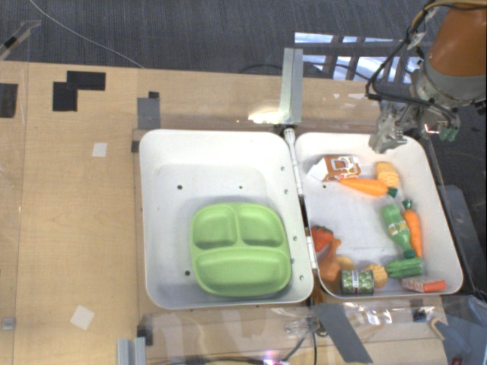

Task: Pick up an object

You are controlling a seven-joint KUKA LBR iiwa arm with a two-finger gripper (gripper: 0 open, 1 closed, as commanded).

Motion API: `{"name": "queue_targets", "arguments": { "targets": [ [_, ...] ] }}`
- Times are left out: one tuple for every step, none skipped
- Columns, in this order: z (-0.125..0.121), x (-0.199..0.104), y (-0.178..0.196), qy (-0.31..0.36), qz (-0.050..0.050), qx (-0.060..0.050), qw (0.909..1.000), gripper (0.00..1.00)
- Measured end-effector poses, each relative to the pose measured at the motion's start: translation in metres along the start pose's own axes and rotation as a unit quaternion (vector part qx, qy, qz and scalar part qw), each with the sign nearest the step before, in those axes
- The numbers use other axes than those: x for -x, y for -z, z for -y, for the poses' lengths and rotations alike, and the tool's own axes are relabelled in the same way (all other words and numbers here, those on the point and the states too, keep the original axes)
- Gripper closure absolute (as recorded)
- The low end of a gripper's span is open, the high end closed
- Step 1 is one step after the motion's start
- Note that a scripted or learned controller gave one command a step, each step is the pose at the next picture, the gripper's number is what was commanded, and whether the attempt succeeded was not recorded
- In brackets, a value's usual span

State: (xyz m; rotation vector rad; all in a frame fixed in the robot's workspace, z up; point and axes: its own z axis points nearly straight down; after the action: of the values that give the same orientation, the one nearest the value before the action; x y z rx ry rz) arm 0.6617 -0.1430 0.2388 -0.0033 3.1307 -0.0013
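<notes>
One arm, grey with an orange band (pixel 459 40), comes in from the right and hangs over the far right corner of the right bin (pixel 358 219). The gripper (pixel 386 139) points downward at the bin's back rim; whether its fingers stand apart or together I cannot tell, and nothing shows between them.

Nearest the gripper: a corn cob (pixel 387 175) lies just below it on the bin floor, apart from it. Beside the cob, toward the divider, a small orange-and-white box (pixel 340 166), and a long carrot (pixel 366 187) lying crosswise under both.

Count in the right bin: two carrots, the second carrot (pixel 414 231) lying lengthwise by the right wall; one green bottle (pixel 396 225) touching it; one green pod-like vegetable (pixel 404 267) lower down; one green can (pixel 357 281) on its side at the near rim; a second, smaller corn piece (pixel 377 273) just beside the can; one red-and-orange cluster (pixel 326 249) by the divider, too jumbled to separate; one small red piece (pixel 424 284) in the near right corner.

Left bin (pixel 167 173): one green divided plate (pixel 240 249), three compartments, sitting flat toward the near side.

Two bins touch side by side on the desk (pixel 68 226).
</notes>
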Motion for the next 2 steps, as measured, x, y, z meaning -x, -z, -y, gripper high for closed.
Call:
{"name": "queue_targets", "arguments": {
  "targets": [
    [0.006,-0.013,-0.14,0.122,0.001,0.0,0.9925,0.0],
    [0.038,-0.109,-0.146,0.219,0.001,-0.002,0.9758,0.0]
  ]
}}
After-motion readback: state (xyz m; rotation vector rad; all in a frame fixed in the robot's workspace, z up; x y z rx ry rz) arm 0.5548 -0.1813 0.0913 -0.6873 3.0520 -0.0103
